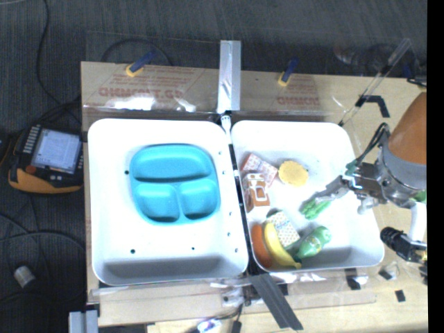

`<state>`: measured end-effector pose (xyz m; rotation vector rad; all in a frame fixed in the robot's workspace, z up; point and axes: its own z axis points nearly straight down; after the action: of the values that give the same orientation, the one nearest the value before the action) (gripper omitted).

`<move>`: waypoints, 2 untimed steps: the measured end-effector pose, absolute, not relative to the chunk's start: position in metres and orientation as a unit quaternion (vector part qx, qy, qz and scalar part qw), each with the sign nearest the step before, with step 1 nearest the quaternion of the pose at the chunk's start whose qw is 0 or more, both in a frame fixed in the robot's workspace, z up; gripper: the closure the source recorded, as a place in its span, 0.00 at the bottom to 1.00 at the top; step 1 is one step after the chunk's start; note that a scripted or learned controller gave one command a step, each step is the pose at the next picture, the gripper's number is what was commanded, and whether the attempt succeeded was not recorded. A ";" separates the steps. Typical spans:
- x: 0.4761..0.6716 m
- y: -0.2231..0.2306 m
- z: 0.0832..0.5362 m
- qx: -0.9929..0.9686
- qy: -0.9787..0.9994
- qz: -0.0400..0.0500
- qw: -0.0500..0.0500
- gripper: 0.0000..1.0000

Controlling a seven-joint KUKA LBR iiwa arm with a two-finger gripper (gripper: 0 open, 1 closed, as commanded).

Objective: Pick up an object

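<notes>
From my station I see the arm point(406, 155) reaching in from the right over the right bin point(326, 134), its end effector point(326, 200) down among the clutter, and I cannot tell from this slanted view what state it is in. A green object point(313, 205) sits right at its tip, but nothing shows it as held, so I judge the pick not yet made. The other candidates lie close by: a yellow disc point(293, 173) toward the middle, small cartons point(255, 180) against the left wall, and at the near edge a banana point(275, 245), a checkered piece point(284, 227) and a green bottle point(313, 241) bunched together. The left bin point(111, 255) carries a blue divided tray point(173, 182). My worry is the green object: it looks slim and lies at an angle, so a descent slightly off its centre could nudge it aside or pinch only its end, letting it slip on the lift. The pile near the front could also snag if the tool drifts that way.
</notes>
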<state>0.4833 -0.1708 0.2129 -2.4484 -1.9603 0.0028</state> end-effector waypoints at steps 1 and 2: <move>0.501 -0.193 0.132 -0.747 -0.665 0.001 0.002 0.00; 0.501 -0.193 0.132 -0.747 -0.665 0.001 0.002 0.00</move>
<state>0.5007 -0.1933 0.1322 -2.3443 -2.0849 0.0021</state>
